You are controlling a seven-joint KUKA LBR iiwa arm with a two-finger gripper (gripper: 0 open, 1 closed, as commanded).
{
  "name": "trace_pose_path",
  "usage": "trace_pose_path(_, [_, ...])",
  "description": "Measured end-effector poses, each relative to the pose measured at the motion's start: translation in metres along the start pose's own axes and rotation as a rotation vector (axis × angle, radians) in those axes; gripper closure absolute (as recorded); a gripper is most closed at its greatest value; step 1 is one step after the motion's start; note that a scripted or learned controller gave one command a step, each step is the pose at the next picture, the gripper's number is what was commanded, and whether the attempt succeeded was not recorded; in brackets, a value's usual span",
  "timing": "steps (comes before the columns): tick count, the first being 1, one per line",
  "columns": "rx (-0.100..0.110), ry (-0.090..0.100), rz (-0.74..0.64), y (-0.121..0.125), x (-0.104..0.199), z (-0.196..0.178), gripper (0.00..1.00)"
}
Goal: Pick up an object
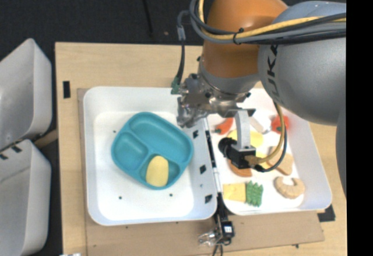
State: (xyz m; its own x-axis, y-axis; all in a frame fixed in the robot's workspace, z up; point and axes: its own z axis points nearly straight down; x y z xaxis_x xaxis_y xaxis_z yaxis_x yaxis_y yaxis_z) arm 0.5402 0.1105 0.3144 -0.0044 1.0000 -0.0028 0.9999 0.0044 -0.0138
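White bins lie side by side on the wooden bench (70,150). The left bin (93,190) holds a blue divided tray (140,147) at its centre, with a yellow oval piece (157,171) resting in the tray's compartment at 5 o'clock. The right bin (317,179) holds small items: a yellow block (234,192) touching a green piece (254,193) at 7 o'clock, a tan ring-shaped piece (289,187) at 5 o'clock, and a red piece (225,127) at 10 o'clock. The arm (239,21) hangs over the right bin's 12 o'clock side. The gripper (189,112) sits above the wall shared by the bins, just beside the tray's 2 o'clock rim; whether it is open or closed cannot be told.
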Motion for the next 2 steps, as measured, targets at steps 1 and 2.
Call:
trace_pose_path(1, [-0.02,0.005,-0.001,-0.0159,0.0175,-0.0597,1.0])
trace_pose_path(2, [-0.015,0.001,-0.005,-0.0149,0.0155,-0.0665,1.0])
